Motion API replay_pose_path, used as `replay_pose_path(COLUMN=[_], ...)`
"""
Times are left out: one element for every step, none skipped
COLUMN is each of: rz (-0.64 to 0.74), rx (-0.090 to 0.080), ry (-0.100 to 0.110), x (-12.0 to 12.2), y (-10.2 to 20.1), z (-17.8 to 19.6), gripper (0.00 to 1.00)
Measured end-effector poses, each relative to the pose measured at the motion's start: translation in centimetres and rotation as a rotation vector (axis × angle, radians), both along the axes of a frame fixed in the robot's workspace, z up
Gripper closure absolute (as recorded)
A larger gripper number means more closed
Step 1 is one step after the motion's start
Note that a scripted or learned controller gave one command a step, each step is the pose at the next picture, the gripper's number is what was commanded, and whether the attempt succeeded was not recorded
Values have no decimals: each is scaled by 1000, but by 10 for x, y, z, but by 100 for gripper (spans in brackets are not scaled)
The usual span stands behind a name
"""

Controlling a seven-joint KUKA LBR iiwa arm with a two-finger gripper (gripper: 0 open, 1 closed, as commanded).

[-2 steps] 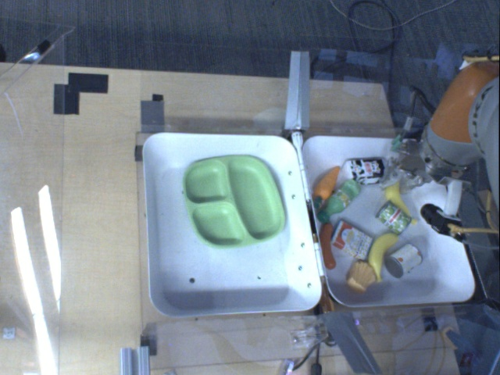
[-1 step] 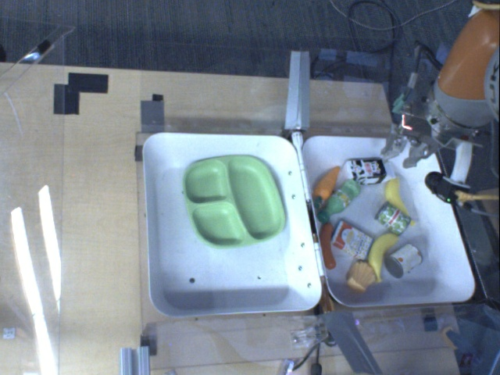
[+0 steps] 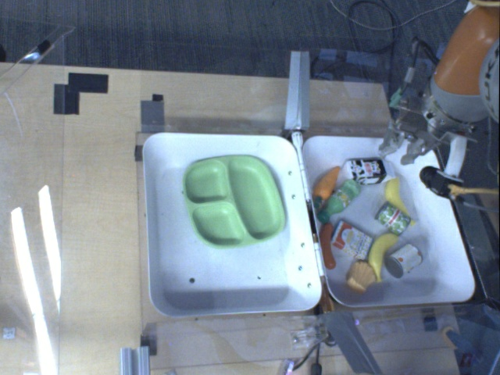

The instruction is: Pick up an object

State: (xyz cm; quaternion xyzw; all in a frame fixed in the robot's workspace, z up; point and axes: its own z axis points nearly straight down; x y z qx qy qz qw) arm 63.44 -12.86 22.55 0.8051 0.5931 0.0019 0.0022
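Camera view showed the toys, like the small black can [image 3: 365,169], lying in the right bin [image 3: 461,276], just below the fingers [image 3: 412,145]. Nothing was lifted yet. The fingers looked spread apart, holding nothing.

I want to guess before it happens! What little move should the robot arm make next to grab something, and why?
Probably lower and slide a little toward the black-and-white carton. The gripper sits over the right bin's far edge, with nothing seen between its fingers, and that carton lies nearest it. The yellow banana and green can lie farther in.
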Motion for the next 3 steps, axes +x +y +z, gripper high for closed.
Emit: replay_pose_path(rz=[0,21,105], rx=[0,0,12], ry=[0,2,-2], x=[0,-55,-49], y=[0,-57,-60], z=[0,-92,-138], gripper=[0,0,0])
